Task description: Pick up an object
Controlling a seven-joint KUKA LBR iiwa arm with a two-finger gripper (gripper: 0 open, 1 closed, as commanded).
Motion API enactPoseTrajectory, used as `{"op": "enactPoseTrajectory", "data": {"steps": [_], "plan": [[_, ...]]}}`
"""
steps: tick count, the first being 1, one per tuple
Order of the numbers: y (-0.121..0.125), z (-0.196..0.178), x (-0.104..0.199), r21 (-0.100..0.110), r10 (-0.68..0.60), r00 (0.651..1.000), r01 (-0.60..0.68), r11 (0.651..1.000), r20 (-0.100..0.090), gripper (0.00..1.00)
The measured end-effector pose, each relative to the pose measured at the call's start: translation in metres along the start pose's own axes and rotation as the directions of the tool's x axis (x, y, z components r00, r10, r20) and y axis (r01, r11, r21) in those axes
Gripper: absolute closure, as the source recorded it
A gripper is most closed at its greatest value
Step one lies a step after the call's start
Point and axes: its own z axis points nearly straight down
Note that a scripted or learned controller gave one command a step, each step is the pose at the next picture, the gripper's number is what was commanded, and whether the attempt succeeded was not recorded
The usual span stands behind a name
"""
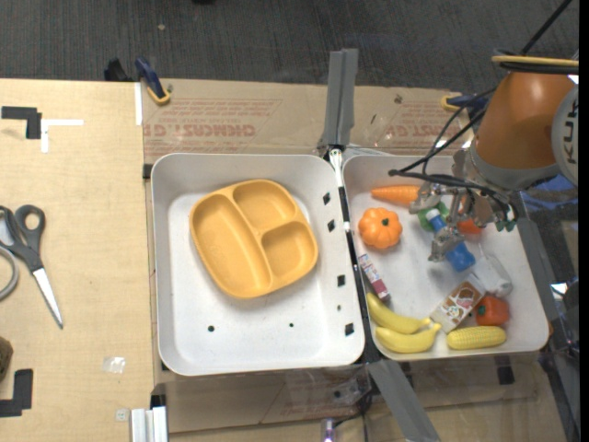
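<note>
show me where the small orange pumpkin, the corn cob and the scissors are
small orange toy pumpkin [380,229], camera view, middle of its ribbed body
yellow corn cob [475,338], camera view, middle of the cob
grey-handled metal scissors [32,251], camera view, near the pivot below the handle rings

In the right bin [529,274] lie an orange carrot [396,193], a small pumpkin [380,228], two bananas [401,328], a corn cob [476,338], a tomato [492,310] and a blue block [460,257].

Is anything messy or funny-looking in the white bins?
Nothing looks spilled or broken. The yellow plate sits crooked in the left bin, and the toy food, like the pumpkin and bananas, lies jumbled in the right bin.
</note>
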Motion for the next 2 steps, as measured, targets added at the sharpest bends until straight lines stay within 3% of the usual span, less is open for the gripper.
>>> {"op": "enactPoseTrajectory", "data": {"steps": [1, 2], "plan": [[0.002, 0.010, -0.014, -0.002, 0.099, 0.995, -0.099, 0.995, -0.004, 0.00], [-0.038, 0.016, -0.026, -0.011, 0.078, 0.996, -0.078, 0.997, -0.037, 0.00]]}}
